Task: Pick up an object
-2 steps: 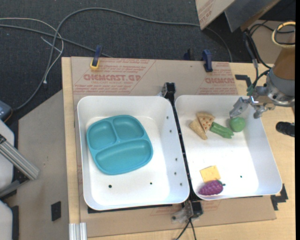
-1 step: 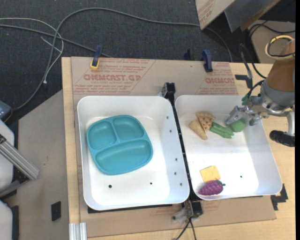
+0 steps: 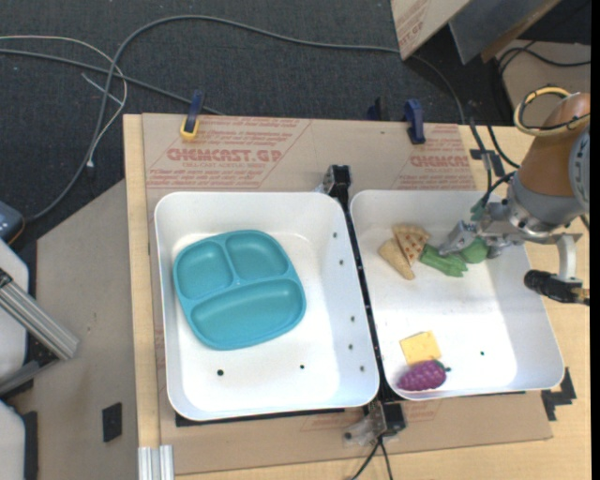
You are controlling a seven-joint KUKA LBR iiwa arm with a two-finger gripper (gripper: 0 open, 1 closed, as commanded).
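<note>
At the right bin's (image 3: 525,309) far side, the tool (image 3: 462,240) reaches down onto the green object (image 3: 448,262); its spread I cannot tell. Next comes closing and lifting.

a brown cardboard sheet (image 3: 244,150) with faded red printing covers the table, pinned along its far edge by two blue clamps, one at left (image 3: 194,113) and one further right (image 3: 413,121). a black clip (image 3: 337,178) sits at the far end of the seam between the two white bins, and another fitting (image 3: 375,427) sits at the near end. grey cables (image 3: 103,75) loop across the dark carpet (image 3: 56,141) beyond and left of the table. a cardboard box (image 3: 427,23) stands at the top edge, near the right. a metal rail (image 3: 33,314) slants in at the left edge.
</note>
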